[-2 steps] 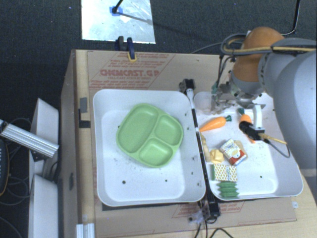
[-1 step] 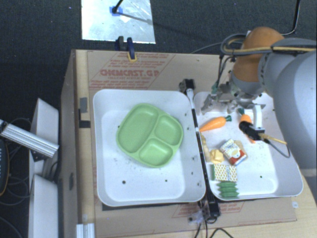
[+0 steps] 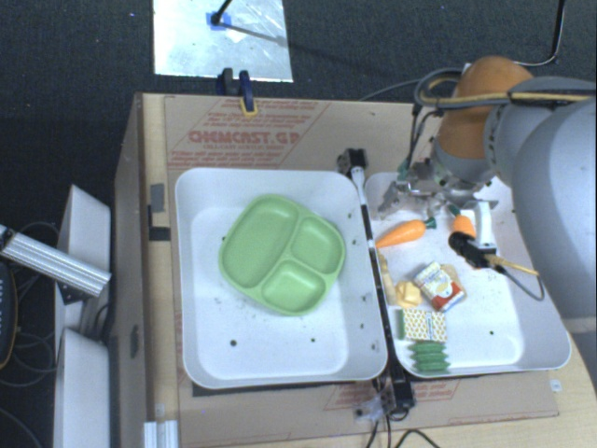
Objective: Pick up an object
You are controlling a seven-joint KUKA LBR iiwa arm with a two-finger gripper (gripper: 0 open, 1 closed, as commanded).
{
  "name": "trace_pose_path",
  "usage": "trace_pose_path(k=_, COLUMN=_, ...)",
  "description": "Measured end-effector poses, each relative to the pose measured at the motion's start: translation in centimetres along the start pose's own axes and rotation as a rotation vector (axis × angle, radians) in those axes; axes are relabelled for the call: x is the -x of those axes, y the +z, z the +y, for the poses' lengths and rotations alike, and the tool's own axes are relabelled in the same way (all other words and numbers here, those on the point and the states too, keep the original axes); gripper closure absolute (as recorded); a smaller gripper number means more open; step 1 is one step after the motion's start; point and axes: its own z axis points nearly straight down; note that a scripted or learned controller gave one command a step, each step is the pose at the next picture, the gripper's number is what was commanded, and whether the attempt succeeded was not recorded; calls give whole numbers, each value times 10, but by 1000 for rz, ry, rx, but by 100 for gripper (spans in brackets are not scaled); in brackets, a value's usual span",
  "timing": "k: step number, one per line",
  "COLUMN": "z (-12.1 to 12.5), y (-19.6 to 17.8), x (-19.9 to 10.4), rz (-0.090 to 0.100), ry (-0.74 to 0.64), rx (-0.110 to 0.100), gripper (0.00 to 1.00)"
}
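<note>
Pincer (image 3: pixel 415 194) poised low at the right bin's (image 3: pixel 536 343) far end, just above the toy carrot (image 3: pixel 401 234) (likely target) — whether released or clenched, cannot tell.

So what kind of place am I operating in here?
Likely a robotics lab test bench, not a kitchen: two white bins on a cardboard-covered bench, toy food like a carrot, and loose cables over dark carpet.

1. Bench (image 3: pixel 270 129): brown board top with red printed lettering.
2. Left white bin (image 3: pixel 201 278): rests on the board.
3. Right white bin (image 3: pixel 499 334): beside the left one, edges touching along the middle.
</note>
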Motion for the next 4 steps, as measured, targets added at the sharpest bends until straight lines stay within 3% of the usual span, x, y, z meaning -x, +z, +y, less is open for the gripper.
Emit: trace_pose_path(k=4, z=0, y=0, x=-2, rz=0, ry=0, rx=0, gripper=0)
